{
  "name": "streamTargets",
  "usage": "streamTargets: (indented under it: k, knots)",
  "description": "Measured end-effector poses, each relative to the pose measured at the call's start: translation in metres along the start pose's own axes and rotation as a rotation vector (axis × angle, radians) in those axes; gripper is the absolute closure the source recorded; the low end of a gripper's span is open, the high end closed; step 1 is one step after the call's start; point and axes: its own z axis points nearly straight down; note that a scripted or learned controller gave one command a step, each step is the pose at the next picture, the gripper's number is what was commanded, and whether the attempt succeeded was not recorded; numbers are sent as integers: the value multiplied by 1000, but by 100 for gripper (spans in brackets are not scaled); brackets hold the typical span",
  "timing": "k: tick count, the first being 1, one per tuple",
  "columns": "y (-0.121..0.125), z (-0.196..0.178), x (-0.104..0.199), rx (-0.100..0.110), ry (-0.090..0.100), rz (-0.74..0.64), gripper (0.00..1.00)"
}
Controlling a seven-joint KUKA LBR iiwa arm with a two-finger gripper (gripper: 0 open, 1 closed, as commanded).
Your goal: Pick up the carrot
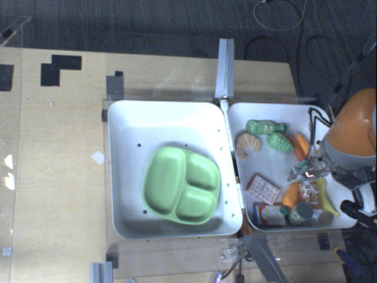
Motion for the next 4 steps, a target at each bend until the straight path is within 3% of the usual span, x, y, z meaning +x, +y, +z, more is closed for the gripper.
streamTargets:
  k: [1,2,3,4]
  knots:
    - [-11,-52,20,0,1,-78,100]
    - [-11,-52,19,0,1,-77,0]
    - [-9,-63,19,-6,-2,-79,100]
    - [53,-141,73,0,1,47,100]
